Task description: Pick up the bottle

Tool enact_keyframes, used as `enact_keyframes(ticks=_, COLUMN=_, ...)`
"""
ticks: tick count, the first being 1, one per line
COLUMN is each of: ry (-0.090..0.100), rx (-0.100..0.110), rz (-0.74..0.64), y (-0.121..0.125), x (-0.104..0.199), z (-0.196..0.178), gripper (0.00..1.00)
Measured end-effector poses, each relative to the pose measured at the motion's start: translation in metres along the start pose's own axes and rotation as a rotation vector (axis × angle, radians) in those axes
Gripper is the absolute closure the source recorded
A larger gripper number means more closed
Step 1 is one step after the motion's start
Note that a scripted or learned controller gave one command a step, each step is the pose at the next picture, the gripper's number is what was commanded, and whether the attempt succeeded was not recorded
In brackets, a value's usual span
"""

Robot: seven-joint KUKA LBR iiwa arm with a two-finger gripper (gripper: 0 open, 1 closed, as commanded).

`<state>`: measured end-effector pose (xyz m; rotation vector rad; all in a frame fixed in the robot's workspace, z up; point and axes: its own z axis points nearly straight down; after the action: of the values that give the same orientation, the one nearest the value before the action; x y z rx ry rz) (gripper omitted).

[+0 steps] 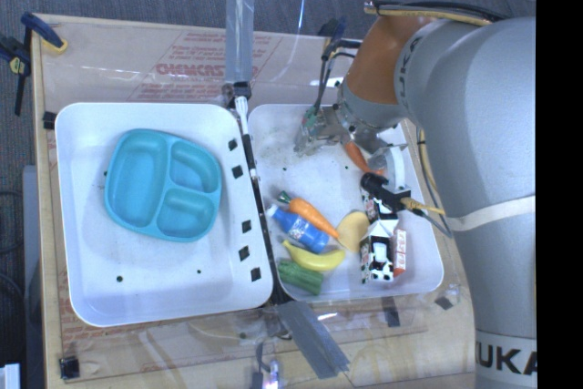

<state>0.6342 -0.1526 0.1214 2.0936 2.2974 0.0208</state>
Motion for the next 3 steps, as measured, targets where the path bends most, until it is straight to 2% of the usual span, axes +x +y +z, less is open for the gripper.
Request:
enact_keyframes(ticks=1, ry=0.016, rx=0.034, rz=0.034, y=-0.002, x=0.028, z=-0.074, gripper=1.0)
enact_keyframes(ticks=2, ry=0.016, rx=0.035, rz=0.034, y=-0.002, x=0.028, z=-0.074, gripper=0.0)
enact_keyframes(ticks=3, ry=0.015, rx=0.034, rz=0.062, y=-0.051, x=0.06, z=-0.024, gripper=0.0)
